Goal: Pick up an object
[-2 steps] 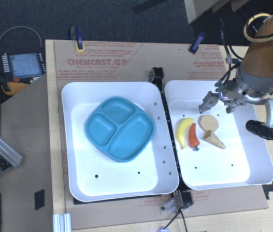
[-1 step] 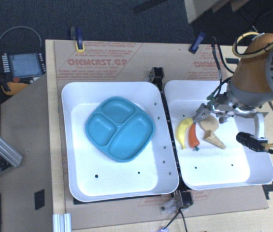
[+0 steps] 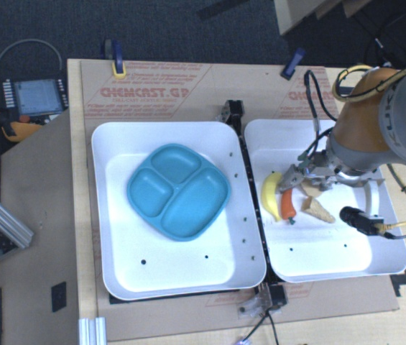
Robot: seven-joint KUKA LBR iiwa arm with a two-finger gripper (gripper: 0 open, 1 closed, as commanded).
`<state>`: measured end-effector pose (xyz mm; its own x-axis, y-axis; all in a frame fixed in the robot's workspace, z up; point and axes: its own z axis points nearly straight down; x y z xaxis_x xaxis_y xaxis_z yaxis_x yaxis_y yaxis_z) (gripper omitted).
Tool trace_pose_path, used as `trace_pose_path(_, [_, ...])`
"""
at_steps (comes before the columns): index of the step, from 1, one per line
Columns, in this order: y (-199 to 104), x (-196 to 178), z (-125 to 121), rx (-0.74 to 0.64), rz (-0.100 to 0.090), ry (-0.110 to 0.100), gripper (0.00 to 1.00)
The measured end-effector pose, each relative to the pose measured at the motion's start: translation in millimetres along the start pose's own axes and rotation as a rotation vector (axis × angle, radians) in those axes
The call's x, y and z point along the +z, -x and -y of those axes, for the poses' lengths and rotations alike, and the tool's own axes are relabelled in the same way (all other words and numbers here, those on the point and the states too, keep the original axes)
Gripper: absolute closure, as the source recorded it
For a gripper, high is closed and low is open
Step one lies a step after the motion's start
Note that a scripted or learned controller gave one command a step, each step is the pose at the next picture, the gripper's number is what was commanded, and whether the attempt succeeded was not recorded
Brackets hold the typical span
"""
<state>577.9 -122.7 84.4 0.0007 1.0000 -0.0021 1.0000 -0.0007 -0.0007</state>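
So my claw (image 3: 297,180) is down in the right bin (image 3: 317,261), hovering right over the orange carrot thing (image 3: 287,205) next to the yellow banana (image 3: 271,195). Honestly can't tell how it's set from up here. Tan wedge (image 3: 318,208) sits just beside them. Blue divided plate (image 3: 178,190) is in the left bin (image 3: 174,275).
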Motion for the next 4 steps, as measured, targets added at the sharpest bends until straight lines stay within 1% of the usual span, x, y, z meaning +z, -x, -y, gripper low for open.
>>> trace_pose_path(1, [2,-15,-3,0.001,0.004,0.011,1.00])
trace_pose_path(2, [4,-61,4,0.000,-0.001,0.004,1.00])
trace_pose_path(3, [3,-104,6,-0.001,0.000,0.006,1.00])
trace_pose_path(4, [-1,-167,9,-0.002,0.000,0.010,1.00])
